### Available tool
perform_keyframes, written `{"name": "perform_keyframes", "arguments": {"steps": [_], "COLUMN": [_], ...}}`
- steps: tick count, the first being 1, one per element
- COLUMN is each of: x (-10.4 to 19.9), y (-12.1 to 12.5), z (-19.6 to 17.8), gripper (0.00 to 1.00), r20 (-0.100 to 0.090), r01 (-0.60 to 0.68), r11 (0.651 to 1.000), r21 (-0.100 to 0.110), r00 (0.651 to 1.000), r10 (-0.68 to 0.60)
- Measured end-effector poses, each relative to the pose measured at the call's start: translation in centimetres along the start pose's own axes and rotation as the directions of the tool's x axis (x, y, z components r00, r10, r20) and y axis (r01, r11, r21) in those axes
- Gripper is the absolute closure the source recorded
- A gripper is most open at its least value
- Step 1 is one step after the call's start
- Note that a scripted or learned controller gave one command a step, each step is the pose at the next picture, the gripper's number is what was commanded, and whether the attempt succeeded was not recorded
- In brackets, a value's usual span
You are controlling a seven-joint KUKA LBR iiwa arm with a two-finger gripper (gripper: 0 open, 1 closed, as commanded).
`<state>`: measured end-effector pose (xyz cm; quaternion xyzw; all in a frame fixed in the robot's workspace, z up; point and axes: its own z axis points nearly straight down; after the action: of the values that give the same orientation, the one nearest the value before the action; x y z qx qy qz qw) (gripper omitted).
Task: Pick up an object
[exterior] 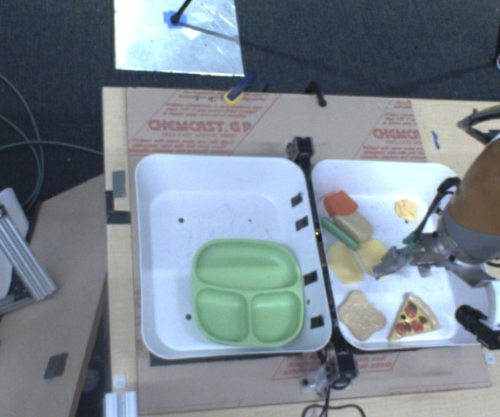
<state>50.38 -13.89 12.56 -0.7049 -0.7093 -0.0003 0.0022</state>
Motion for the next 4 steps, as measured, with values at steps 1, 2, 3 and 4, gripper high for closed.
{"name": "perform_keyframes", "arguments": {"steps": [1, 2, 3, 4], "x": [6.0, 5.1, 5.2, 5.4], "y": [0.7, -1.8, -1.5, -1.5], "z": [3.8, 4.2, 3.1, 4.2], "gripper": [0.00, 0.00, 1.00, 1.00], "r20": [0.001, 0.002, 0.003, 0.003], "r01": [0.002, -0.005, -0.003, -0.005], "r11": [1.000, 1.000, 1.000, 1.000], "r21": [-0.001, -0.001, -0.007, -0.003], "r00": [1.000, 1.000, 1.000, 1.000], "r10": [-0.002, 0.005, 0.003, 0.005]}}
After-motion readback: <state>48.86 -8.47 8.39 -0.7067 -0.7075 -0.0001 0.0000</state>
